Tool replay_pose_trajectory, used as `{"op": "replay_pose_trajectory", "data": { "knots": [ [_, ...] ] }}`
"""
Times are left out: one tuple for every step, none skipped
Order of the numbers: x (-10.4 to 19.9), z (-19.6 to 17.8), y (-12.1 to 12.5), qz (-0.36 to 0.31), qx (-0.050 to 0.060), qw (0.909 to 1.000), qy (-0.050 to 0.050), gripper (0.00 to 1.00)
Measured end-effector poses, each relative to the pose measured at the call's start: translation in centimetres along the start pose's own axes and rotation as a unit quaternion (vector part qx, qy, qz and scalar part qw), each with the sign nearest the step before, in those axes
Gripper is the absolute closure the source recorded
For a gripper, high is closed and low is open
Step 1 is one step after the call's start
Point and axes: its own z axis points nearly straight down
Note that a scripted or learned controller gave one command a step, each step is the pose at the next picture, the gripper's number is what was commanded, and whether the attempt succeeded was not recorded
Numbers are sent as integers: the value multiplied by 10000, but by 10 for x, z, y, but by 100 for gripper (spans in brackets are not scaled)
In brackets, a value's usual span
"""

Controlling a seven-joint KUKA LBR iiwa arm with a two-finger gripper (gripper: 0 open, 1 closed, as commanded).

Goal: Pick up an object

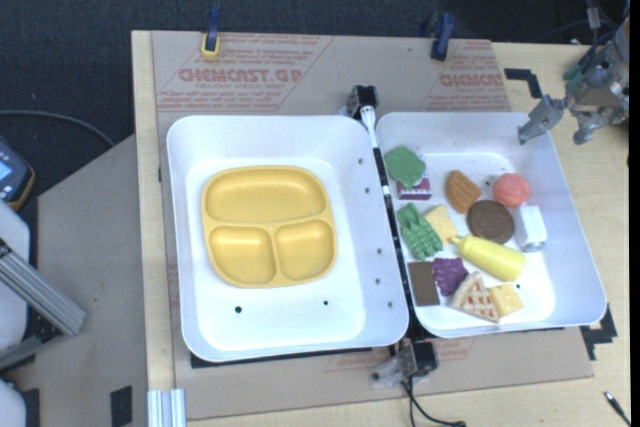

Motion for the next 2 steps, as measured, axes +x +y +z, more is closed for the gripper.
{"op": "replay_pose_trajectory", "data": {
  "knots": [
    [1,-9,3,-19,-73,10000,-19,0],
    [4,53,8,-30,-47,10000,-12,0]
  ]
}}
